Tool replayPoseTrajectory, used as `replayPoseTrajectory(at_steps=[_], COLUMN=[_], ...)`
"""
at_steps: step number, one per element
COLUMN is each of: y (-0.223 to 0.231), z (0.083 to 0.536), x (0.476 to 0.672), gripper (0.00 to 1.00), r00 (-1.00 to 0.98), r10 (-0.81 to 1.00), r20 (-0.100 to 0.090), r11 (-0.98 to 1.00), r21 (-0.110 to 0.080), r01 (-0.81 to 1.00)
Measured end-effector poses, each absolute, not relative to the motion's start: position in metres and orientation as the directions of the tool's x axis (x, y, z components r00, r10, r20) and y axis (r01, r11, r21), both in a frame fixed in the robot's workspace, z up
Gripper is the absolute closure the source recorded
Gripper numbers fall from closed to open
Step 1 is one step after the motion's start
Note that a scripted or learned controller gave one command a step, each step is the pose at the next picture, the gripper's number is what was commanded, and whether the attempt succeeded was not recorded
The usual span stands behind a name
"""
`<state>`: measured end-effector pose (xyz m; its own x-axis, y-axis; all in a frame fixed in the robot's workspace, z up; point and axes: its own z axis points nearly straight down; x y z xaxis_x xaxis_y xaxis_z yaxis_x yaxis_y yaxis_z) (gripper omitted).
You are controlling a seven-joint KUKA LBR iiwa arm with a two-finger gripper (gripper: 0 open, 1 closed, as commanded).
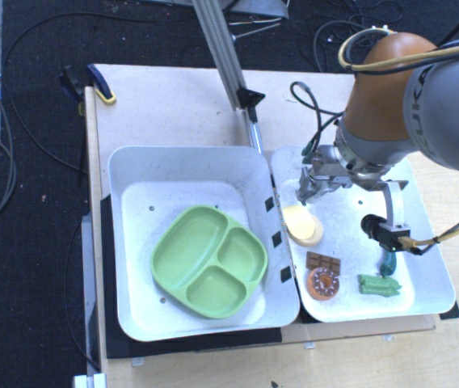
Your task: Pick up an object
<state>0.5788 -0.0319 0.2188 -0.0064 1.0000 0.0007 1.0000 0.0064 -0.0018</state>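
Claw (pixel 309 191), grip state unclear, hangs just above a pale yellow, rounded object (pixel 303 225).

No legible text, label, brand, number or sign appears on any surface or object in the camera view.

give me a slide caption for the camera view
Gripper poised above a pale yellow object in the right bin; green divided plate in the left.
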Motion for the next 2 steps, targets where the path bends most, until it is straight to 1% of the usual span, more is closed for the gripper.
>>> replayPoseTrajectory(at_steps=[1,2], y=[0.026,0.084], z=[0.213,0.230], x=[0.575,0.575], gripper=[1.00,1.00], r00=[-0.008,-0.009], r10=[1.000,1.000], r20=[0.001,0.002], r11=[0.008,0.009], r21=[-0.001,0.002], r01=[1.000,1.000])
